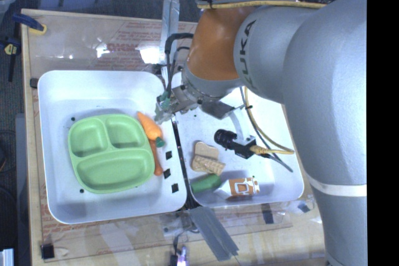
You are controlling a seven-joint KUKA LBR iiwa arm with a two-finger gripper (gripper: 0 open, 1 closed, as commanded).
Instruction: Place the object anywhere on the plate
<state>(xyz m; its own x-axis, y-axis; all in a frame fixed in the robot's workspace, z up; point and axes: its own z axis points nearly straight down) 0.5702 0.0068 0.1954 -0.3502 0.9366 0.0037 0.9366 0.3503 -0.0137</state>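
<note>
Camera view looks down on a pale wooden tabletop (124, 240) that carries two shallow white bins side by side. The grey arm (299, 53) is the biggest thing here, coming in from the right and covering much of the right bin (282, 187); its orange band sits above the wrist, over the divide between the bins. The left bin (56, 90) holds a green plate (106, 174) with three compartments, lying flat near its middle.

The gripper (165, 106) points down at the bins' shared wall, just on the left bin's side, close above the upper end of an orange carrot (149, 126). Whether the gripper is open or closed cannot be told, as it is small and partly hidden by the wrist, and nothing can be seen held in it. The carrot lies in the left bin against the plate's upper right rim, between the plate and the divide; whether it overlaps the rim I cannot tell.

In the right bin lie tan crackers (207, 159), just below them a green vegetable (206, 184), and beside that a small orange-and-white container (243, 187) on its side.
</note>
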